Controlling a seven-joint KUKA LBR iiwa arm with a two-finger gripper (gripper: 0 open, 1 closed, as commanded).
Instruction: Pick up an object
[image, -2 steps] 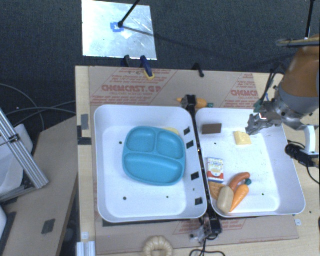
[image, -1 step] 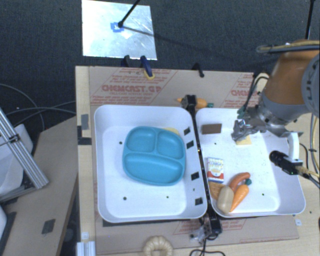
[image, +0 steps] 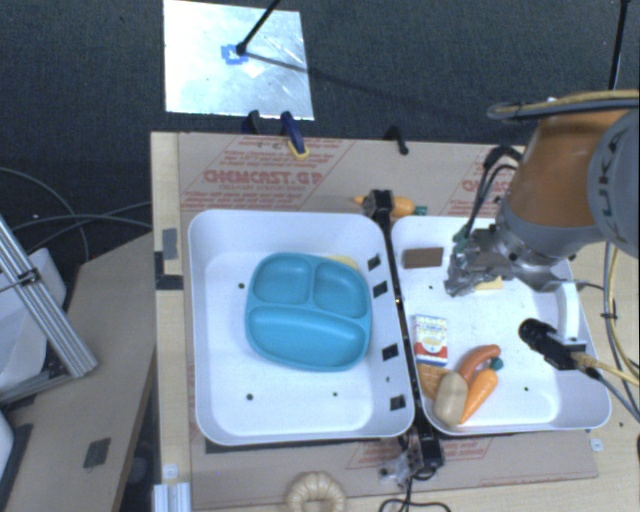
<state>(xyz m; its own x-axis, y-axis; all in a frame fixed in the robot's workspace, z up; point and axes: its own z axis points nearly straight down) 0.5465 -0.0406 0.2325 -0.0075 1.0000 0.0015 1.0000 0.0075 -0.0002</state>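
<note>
carrot (image: 481, 391) near rim, pincer (image: 462, 282) perhaps clear

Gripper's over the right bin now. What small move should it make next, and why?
Probably a short descent straight down. The gripper hangs over the right bin, just beside a small yellowish piece and near the brown block. Nothing shows between its fingers, so lowering onto the yellowish piece seems the nearest try.

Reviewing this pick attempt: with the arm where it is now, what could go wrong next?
1. The gripper hangs over a small pale yellow piece near the right bin's top; a flat item could slip away.
2. The brown block sits close by and may get nudged.
3. The toy carrot, sausage and potato lie bunched together, so a grasp there could catch several.
</note>
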